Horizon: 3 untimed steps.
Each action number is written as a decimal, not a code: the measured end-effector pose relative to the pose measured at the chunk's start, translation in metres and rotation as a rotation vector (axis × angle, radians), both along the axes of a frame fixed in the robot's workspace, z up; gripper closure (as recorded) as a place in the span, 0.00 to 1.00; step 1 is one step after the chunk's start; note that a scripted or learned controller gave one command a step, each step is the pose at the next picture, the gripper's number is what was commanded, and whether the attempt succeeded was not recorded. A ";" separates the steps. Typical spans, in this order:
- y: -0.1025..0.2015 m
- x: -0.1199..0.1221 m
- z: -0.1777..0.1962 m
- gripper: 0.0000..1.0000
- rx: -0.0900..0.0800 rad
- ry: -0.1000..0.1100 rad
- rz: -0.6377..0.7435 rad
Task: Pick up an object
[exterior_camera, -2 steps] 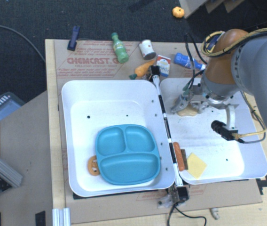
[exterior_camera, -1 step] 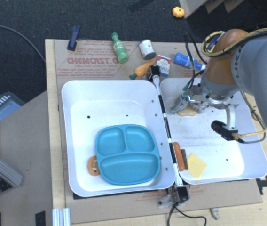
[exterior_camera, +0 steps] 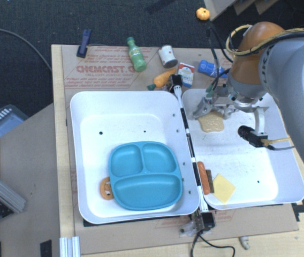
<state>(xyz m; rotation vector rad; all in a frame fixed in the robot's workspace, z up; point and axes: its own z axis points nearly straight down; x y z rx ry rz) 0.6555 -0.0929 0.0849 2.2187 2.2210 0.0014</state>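
While my hand point(exterior_camera: 214, 109) hangs over the tan cookie-like piece point(exterior_camera: 212, 123) at the back of the right bin point(exterior_camera: 280, 197), grip state unreadable, I judge this the approach; next, descend squarely onto it.

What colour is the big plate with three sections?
Light blue plate, seen in the camera view.
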 end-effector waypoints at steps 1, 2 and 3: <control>0.000 0.001 0.011 1.00 -0.001 -0.003 0.000; 0.042 -0.047 0.112 1.00 0.001 0.000 0.000; 0.073 -0.077 0.128 1.00 0.002 0.005 0.000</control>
